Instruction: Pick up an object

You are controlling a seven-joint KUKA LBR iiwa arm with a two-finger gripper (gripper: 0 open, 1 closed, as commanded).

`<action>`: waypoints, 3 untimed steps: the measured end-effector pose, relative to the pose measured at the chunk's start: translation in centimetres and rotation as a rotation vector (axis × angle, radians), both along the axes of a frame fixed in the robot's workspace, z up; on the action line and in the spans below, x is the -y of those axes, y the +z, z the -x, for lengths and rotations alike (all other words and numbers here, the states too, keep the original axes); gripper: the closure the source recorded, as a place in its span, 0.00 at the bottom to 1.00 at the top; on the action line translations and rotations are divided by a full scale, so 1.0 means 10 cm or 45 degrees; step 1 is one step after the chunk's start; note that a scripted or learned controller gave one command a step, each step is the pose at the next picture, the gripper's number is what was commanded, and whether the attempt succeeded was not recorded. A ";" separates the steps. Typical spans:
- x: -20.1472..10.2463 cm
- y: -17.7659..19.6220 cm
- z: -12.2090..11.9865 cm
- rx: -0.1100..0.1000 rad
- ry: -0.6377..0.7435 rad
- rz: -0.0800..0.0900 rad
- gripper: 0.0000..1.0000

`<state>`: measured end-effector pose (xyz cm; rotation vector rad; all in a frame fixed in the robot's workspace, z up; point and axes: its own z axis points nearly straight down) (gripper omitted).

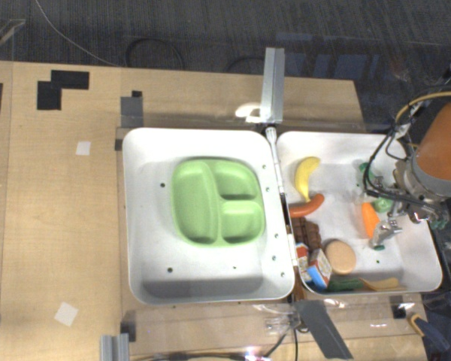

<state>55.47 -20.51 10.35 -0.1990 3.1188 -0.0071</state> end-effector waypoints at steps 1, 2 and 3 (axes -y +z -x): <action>-0.08 -0.13 0.27 0.002 0.012 0.000 0.00; -0.09 0.02 0.22 0.023 0.019 0.005 1.00; -0.01 1.08 -0.32 0.004 -0.041 0.001 1.00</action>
